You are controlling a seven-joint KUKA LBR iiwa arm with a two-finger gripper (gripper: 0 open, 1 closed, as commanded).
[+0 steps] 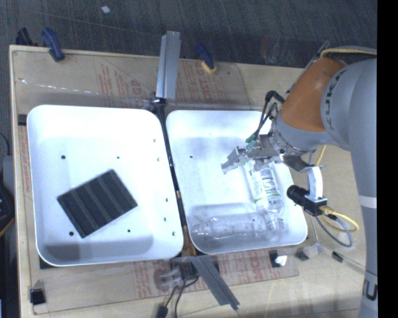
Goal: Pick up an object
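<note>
clear plastic bottle (264, 185) | lying lengthwise in right bin | second clear bottle (233, 227) | laid crosswise near front wall | dark ribbed slab (97, 202) | flat in left bin

The tool (242, 159) seems to cover the upright bottle's (264, 185) top.

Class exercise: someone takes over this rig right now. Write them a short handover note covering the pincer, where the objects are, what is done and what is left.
Pincer: low in the right bin, at the top end of a clear plastic bottle; grip state unclear.
Objects: that bottle lies along the bin's right side; a second clear bottle lies along its front wall. A dark ribbed slab lies in the left bin.
Done: nothing lifted.
Left: grasp and raise one object.
</note>
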